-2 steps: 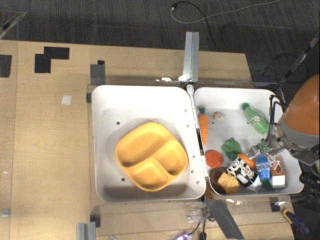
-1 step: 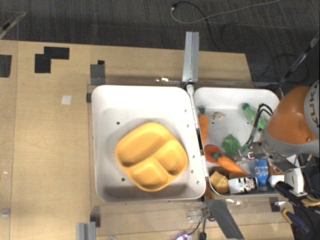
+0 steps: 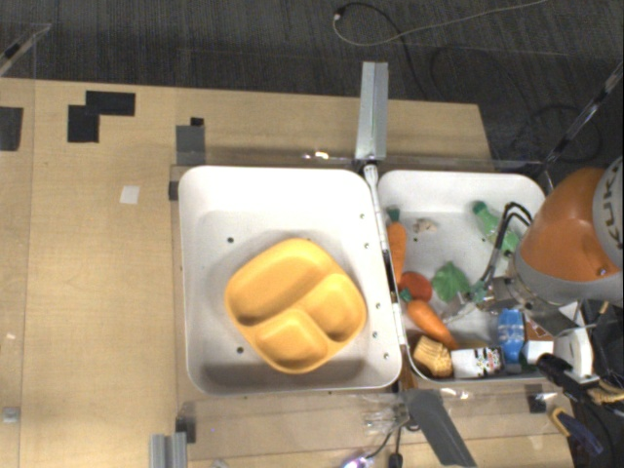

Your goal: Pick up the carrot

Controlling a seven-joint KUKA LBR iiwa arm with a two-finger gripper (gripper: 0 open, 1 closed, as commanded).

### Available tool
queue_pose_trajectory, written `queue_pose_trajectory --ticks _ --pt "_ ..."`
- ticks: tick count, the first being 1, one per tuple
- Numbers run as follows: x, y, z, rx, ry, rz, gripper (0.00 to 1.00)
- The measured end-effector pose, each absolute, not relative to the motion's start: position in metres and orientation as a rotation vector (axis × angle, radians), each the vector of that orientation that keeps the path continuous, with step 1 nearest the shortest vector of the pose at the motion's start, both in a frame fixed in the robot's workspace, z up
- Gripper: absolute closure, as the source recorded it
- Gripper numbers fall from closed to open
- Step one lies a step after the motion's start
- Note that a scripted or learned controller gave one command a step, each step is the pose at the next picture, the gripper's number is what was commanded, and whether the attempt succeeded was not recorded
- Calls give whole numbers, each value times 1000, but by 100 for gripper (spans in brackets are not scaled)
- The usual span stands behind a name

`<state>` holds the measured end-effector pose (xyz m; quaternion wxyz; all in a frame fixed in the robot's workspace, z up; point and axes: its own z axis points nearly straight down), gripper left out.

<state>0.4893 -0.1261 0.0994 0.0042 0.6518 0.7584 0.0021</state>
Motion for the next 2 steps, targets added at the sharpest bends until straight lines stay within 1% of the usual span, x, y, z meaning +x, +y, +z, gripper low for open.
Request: queue_pose_trajectory --ticks 1,2 --pt "494 -42 186 1985 2429 7 0" --pt "537 45 185 1510 2750 6 0"
